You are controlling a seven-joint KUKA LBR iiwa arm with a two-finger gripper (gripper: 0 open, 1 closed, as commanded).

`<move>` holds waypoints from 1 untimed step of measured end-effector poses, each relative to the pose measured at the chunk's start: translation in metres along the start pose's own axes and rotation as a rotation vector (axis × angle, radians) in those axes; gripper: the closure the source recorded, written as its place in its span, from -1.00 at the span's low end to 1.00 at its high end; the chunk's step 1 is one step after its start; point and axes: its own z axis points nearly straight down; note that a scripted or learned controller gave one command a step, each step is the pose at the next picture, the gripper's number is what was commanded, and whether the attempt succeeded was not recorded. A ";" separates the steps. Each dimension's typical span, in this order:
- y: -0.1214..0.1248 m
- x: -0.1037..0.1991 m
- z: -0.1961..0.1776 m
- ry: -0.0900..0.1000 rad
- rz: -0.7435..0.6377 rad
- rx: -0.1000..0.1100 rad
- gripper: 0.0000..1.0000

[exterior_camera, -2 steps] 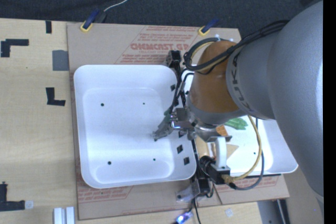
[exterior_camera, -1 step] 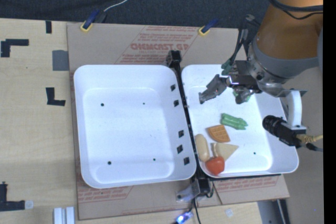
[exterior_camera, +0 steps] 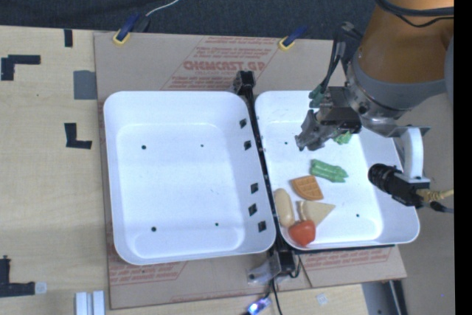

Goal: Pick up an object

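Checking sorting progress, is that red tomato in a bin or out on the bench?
In. The red tomato lies inside the right bin, at its near left corner.

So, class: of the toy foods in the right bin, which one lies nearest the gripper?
The green vegetable. It lies just below the gripper, while the orange, cream and red pieces cluster farther down by the bin's front corner.

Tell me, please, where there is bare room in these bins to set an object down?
The left bin offers bare floor between all four walls. In the right bin, the strip beside the divider under the hand is free; the near-left corner is crowded: green piece, orange piece, tomato.
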 end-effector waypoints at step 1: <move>0.052 0.061 0.012 0.001 -0.005 -0.002 1.00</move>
